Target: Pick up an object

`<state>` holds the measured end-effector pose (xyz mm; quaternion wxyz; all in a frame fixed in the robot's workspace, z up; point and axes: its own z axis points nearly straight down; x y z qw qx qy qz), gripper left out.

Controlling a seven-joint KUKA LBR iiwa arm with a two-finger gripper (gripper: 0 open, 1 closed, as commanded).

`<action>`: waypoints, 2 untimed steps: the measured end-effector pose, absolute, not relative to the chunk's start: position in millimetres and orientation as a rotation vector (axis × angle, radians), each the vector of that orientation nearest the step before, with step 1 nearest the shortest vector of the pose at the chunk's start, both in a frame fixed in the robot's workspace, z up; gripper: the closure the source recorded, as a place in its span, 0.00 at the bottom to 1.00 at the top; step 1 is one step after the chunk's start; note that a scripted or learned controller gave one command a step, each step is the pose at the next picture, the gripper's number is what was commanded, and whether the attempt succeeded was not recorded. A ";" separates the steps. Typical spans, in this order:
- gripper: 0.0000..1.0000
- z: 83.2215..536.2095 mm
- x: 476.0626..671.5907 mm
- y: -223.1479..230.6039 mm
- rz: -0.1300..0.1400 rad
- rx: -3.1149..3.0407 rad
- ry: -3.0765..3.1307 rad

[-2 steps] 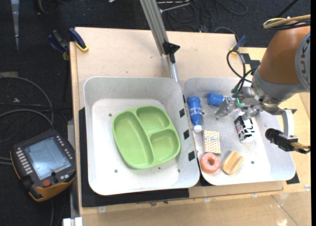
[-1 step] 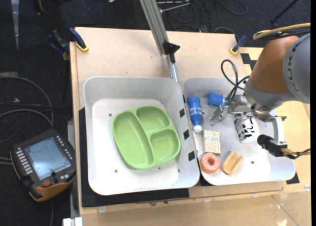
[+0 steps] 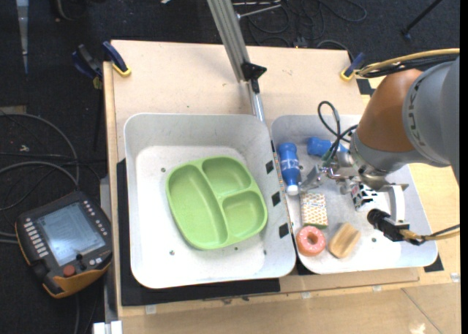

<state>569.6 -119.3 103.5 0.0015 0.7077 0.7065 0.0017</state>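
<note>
1. A tan bench [image 3: 183, 77] stands on a dark floor strewn with cables; a teach pendant [image 3: 64, 241] lies on the floor at the view's left, and a grey pole [image 3: 228, 22] slants across the top.
2. Two white bins sit side by side. The left bin [image 3: 146, 142] holds a green tray [image 3: 216, 201] with three compartments.
3. The right bin [image 3: 424, 245] holds the candidates: a blue bottle [image 3: 288, 166] along its left wall, a checked packet [image 3: 314, 210] below that, a pink donut [image 3: 311, 240], a tan bread roll [image 3: 344, 240] just beside the donut, and a blue piece [image 3: 319, 146] near the top, partly behind cables.
4. The arm [image 3: 409, 117] reaches in from the right, and its gripper [image 3: 330, 173] hangs low over the middle of the right bin. Whether it is released or clenched cannot be told; nothing is seen in its grasp.
5. The key relation: the bottle lies just left of the gripper, its long axis running up and down the view, white cap toward the near side. The packet sits just below and left. Donut and roll lie further toward the near edge.
6. My judgement: the pick is not yet made. The bottle or packet looks the closest target; a grasp across the bottle's short width would suit, though the bin wall beside it may crowd one side.
</note>
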 end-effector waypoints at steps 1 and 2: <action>1.00 116.9 571.7 -119.8 0.011 2.214 2.214; 1.00 164.8 566.8 -112.9 0.004 2.216 2.222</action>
